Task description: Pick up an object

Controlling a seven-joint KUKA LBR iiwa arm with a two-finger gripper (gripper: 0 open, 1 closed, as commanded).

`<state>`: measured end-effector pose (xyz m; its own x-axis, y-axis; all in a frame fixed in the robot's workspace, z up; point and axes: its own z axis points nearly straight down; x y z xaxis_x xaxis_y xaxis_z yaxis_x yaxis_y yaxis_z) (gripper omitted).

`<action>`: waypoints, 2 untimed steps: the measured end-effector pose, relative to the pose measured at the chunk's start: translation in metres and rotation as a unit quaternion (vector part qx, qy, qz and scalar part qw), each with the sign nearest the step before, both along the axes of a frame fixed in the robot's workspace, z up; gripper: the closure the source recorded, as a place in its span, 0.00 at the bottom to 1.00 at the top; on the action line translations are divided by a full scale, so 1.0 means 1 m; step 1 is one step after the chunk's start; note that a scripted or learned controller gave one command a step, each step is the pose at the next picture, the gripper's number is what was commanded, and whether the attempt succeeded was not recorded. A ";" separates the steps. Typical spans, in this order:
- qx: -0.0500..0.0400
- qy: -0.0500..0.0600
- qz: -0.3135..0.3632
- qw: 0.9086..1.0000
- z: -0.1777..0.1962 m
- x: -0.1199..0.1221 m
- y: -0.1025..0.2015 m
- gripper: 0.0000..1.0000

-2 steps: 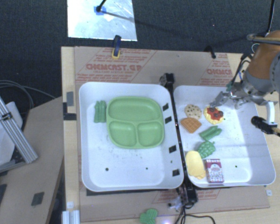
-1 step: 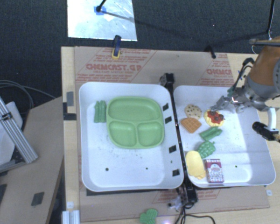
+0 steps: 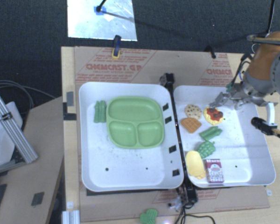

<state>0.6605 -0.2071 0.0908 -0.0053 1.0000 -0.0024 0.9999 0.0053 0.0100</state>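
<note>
Tool [image 3: 222,98] over right bin [image 3: 259,171], just above pizza toy [image 3: 213,116].

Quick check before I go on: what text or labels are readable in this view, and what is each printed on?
"CHEMCAST GP": red print on the brown sheet under the bins, behind the left bin.
Red print on the same sheet behind the right bin: partly hidden, unreadable.
Small red box in the right bin: white lettering, too blurred to read.

Left of the gripper [image 3: 222,98], toys [image 3: 201,139] crowd the bin [image 3: 256,169]; the floor beneath and right of it lies open.
</note>
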 end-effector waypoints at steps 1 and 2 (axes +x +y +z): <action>0.001 0.002 -0.001 1.000 -0.001 0.011 0.000 0.00; 0.001 0.004 0.000 1.000 -0.006 0.009 0.033 0.00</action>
